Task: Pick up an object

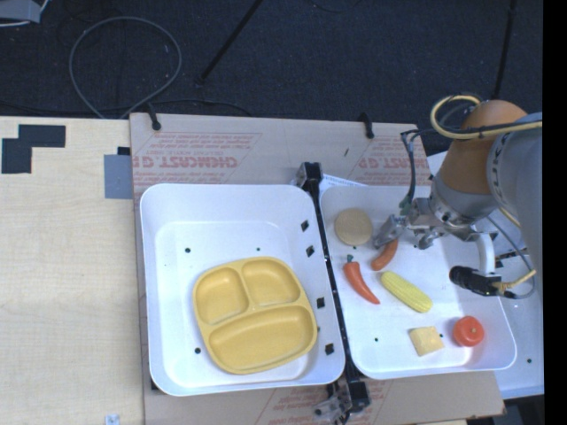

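The right bin (pixel 496 357) holds several toy foods: a round tan bun (pixel 353 227), a small orange carrot (pixel 385 255), a red chili pepper (pixel 361 282), a yellow corn cob (pixel 407 291), a pale yellow cheese block (pixel 426 340) and a red tomato (pixel 469 331). My gripper (pixel 391 234) reaches in from the right and sits low in this bin, right at the carrot's upper end and just right of the bun. The arm's grey wrist covers the bin's back right corner.
The left bin (pixel 152 237) holds a yellow divided plate (pixel 255 314). A black divider (pixel 321 264) runs between the two bins. Cardboard lies under both bins, and a pale wooden bench top (pixel 62 282) lies to the left.
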Controlling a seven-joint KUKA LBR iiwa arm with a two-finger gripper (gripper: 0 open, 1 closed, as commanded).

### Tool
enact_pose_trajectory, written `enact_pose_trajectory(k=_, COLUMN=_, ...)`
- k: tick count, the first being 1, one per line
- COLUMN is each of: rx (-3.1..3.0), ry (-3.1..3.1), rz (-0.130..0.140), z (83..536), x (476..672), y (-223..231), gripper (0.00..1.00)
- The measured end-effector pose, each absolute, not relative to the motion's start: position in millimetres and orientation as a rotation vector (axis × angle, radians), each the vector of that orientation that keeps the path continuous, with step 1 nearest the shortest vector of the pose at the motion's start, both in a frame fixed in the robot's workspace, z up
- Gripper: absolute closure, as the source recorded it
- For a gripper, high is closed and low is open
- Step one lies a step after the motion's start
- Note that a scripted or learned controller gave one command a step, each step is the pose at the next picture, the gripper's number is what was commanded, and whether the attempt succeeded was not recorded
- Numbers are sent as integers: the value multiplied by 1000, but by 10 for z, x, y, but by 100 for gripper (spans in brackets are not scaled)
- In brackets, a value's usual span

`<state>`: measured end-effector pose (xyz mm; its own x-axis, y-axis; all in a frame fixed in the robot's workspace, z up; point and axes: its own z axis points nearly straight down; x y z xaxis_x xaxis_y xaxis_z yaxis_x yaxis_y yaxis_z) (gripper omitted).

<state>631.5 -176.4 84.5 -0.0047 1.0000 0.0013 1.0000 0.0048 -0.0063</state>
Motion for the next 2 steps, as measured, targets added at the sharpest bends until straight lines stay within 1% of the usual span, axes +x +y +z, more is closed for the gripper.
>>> enact_pose_trajectory(k=1, rx=-2213, ry=-2225, rz=2, z=974, x=6324, y=-1767, gripper=100)
enact_pose_trajectory(k=2, rx=-2225, ry=-2221, rz=-2, z=1426, x=6267, y=-1797, gripper=100)
